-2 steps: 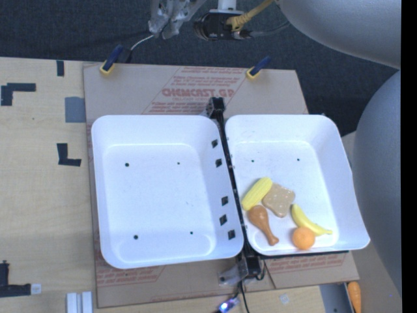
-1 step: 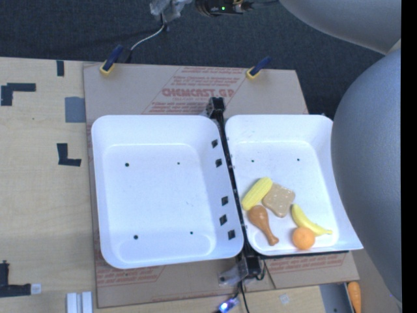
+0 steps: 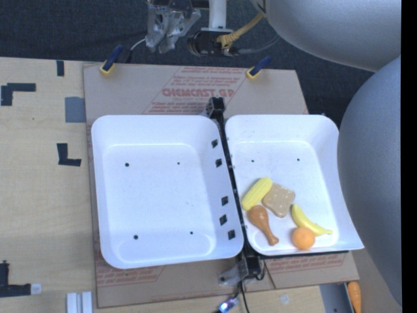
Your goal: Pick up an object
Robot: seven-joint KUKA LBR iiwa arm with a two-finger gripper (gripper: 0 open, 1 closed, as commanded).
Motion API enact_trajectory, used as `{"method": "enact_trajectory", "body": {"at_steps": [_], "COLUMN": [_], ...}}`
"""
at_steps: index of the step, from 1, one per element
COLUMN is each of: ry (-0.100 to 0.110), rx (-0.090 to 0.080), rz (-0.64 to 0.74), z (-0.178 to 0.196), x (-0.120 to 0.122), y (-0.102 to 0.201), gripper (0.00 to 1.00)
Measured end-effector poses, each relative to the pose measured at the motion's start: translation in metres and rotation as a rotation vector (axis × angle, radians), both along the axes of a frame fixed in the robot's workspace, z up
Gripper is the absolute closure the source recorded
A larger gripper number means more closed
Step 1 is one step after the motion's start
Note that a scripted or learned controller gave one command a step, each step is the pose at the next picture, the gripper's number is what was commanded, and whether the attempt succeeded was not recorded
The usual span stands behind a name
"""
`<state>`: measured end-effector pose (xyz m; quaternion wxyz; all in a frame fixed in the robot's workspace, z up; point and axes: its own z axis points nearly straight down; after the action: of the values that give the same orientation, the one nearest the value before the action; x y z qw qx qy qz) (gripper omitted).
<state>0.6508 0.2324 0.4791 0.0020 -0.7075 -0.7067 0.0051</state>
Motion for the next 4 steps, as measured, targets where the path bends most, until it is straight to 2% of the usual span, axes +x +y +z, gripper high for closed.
{"method": "enact_trajectory", "body": {"at_steps": [2,3,4], "ry": [-0.004,-0.014,-0.001], "rx": [0.0,0.005,0.0], "rz": [0.0,0.002,0.0], "z": [-0.017,0.057,0.01], "x": [0.002,0.019,0.005], "y": [0.0,0.001,0.0], "gripper": [1.0,1.0,1.0]}}
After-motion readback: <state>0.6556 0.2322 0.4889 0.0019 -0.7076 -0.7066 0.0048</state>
